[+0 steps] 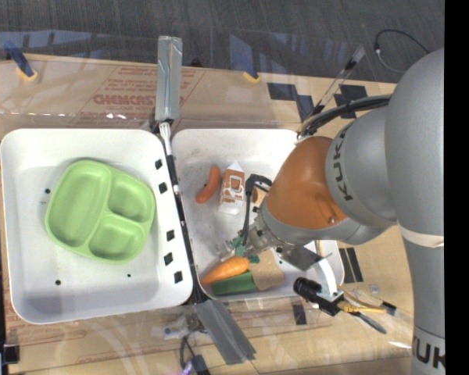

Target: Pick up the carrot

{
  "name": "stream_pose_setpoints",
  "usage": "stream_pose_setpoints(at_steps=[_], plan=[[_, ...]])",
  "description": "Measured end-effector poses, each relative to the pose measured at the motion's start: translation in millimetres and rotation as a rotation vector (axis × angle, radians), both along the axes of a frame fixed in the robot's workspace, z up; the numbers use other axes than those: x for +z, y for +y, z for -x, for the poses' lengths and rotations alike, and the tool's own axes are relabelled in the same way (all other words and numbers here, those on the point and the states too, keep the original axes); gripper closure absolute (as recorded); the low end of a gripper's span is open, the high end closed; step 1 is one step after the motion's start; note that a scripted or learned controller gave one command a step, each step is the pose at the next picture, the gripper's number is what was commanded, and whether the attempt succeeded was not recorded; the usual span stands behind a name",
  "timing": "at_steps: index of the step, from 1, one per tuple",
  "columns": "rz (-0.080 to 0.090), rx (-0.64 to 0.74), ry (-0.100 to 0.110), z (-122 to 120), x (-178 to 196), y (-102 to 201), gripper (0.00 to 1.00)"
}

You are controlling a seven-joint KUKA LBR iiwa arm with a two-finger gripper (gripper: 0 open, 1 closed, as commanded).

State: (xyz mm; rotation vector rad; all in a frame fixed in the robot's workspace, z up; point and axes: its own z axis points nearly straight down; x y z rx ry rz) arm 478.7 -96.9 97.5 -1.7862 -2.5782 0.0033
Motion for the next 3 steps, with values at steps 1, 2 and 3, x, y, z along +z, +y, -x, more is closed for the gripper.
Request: stream_pose_setpoints(at_steps=[1, 2, 3], plan=[[0.000, 0.000, 0.000, 0.0, 0.0, 0.1, 0.00], [0.003, -0.334, -0.008, 0.1, -6.2, -50.6, 0.00], [0.001, -0.181, -0.003, 1.2, -7.1, -21.4, 0.00]])
